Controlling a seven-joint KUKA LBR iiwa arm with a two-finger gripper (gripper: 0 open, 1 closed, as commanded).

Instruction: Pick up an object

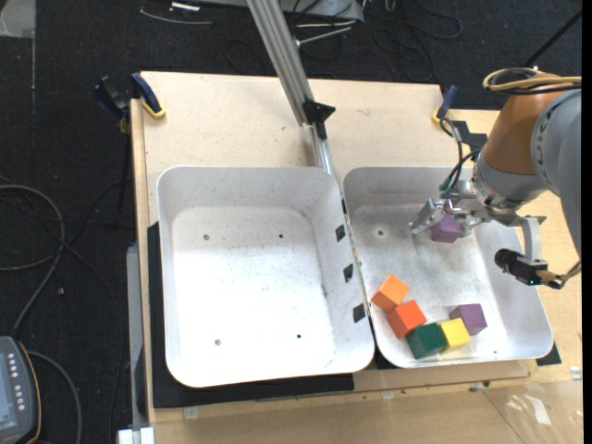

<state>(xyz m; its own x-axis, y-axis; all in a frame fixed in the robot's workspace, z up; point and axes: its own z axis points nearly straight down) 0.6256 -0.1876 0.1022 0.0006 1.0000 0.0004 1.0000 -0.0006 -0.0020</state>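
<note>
Metal-grey gripper [442, 218] hanging over the upper part of the right bin [514, 276], closed on a purple block [449, 230] seen between its fingers. Held just above the bin floor, near the bin's back wall, well apart from the other blocks. Fed from the right by the grey arm [555, 151] with its orange band [514, 135], yellow cable looped above.

Clustered low in the same bin, toward the front wall: light orange block [391, 291] nearest the divider, darker orange-red block [406, 317] touching it below, then green block [426, 340], yellow block [454, 332] just beside the green, and a second purple block [472, 317] just beside the yellow on its right. Speckled with dark flecks across the left bin [176, 276], white like its neighbour, meeting it at a shared edge marked with small black tabs.

Resting under both, a pale wooden bench [231, 118] with clamps at its back corners. Slanting down from the top, a silvery metal rail [282, 49] ending at the bins' junction. Dark carpet and loose cables all round. No brand, label or legible writing anywhere.
</note>
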